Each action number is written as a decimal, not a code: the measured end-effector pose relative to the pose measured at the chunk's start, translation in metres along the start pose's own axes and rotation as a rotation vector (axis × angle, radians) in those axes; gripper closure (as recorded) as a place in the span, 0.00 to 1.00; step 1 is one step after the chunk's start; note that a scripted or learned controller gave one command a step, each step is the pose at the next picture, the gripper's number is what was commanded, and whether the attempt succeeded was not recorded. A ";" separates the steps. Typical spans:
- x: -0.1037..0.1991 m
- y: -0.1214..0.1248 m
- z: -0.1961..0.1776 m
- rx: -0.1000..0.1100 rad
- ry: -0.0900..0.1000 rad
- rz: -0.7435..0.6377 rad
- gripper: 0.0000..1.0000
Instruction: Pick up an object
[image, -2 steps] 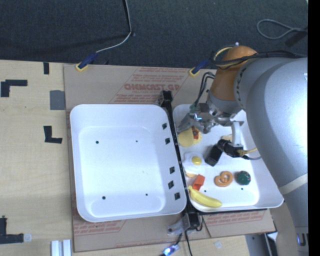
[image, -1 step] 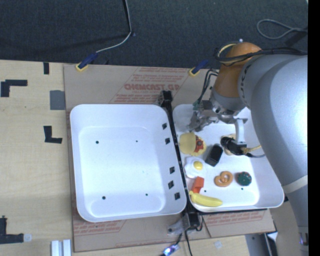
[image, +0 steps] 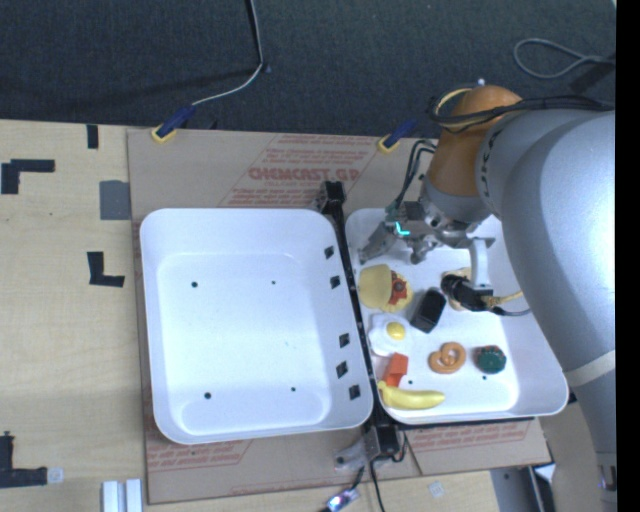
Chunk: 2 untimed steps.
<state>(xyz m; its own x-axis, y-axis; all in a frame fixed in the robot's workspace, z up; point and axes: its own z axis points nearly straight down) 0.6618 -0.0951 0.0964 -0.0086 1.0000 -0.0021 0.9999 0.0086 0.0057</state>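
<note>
Right bin (image: 540, 395): banana (image: 411, 398), fried egg (image: 388, 335), doughnut (image: 447, 357), black block (image: 428, 310), clustered within the arm's reach. Gripper (image: 405, 238) hangs low over the bin's far end, likely seeking a pick; its grip state cannot be told.

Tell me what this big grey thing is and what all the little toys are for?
The big grey thing is a robot arm with an orange band. One camera looks down on it from above the bench. Its hand hangs over the right white bin, at the far end. That bin has toy food in it: a banana, a fried egg, a doughnut, a small green thing and a black block. Another white bin sits on the left. The robot's job is to pick up one toy. I cannot see a toy in its hand.
</note>
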 end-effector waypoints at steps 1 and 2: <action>0.002 0.001 -0.009 0.002 0.000 -0.004 1.00; 0.002 0.000 -0.008 0.003 -0.001 -0.004 0.00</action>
<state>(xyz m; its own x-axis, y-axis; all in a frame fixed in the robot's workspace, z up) 0.6621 -0.0934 0.1046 -0.0123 0.9999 -0.0027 0.9999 0.0123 0.0030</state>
